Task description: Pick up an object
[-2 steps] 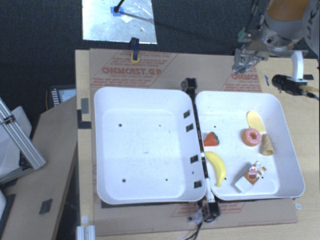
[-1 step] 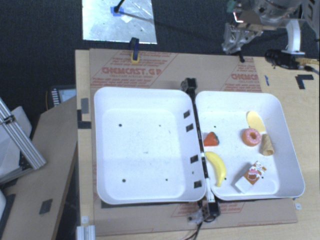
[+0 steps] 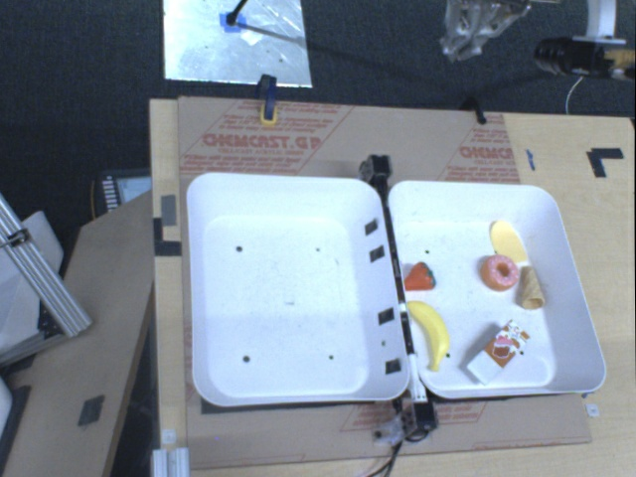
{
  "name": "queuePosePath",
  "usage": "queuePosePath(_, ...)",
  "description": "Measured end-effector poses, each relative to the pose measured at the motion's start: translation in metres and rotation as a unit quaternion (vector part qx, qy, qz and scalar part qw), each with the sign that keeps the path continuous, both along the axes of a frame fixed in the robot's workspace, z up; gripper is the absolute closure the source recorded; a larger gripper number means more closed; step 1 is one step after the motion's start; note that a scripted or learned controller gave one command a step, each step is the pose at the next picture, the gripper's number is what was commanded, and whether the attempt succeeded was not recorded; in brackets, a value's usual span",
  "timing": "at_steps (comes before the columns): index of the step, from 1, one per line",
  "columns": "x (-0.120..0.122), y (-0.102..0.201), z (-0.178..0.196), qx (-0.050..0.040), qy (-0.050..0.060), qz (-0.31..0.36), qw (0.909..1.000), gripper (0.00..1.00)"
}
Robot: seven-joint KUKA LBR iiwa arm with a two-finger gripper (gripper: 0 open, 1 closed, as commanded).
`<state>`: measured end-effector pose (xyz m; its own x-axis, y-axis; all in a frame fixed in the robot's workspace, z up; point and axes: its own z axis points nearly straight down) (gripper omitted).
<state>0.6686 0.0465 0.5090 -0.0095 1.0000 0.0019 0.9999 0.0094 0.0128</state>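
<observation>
Two white bins sit side by side on a brown board; left bin (image 3: 214, 202) has bare white floor with a few small dark dots, right bin (image 3: 571, 296) holds all the objects. Far left beyond the board, a shiny metal sheet (image 3: 237, 26) lies on dark floor with a blue mark on it; a yellow-and-blue clamp (image 3: 267, 102) sits at the board's far edge. Black clips run down the seam between the bins. In the right bin, left to right: a red wedge (image 3: 420, 277) close to the seam, a banana (image 3: 430, 333) just nearer than it, curving toward the near wall; a small box with red-and-white print (image 3: 502, 350) near the near-right corner; a pink frosted donut (image 3: 499, 272) mid-right, a pale yellow oval piece (image 3: 507, 238) just beyond it, and a tan cone-shaped piece (image 3: 531, 287) touching or right beside the donut's right side, can't tell which. Gripper (image 3: 473, 23) is up at the far right, over dark floor beyond the board, well apart from every object; all items lie nearer than it, inside the bin. Nothing seen between its fingers; how wide they're set, cannot tell, too blurred. Grey arm link (image 3: 599, 3) runs off to the right.
</observation>
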Motion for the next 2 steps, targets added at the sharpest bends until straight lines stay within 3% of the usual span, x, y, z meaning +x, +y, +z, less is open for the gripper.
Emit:
queuePosePath(1,-0.002,0.133,0.023,0.0019,0.004,0.004,1.0,1.0)
queuePosePath(2,-0.036,0.193,-0.049,-0.0006,0.009,0.001,1.0,1.0)
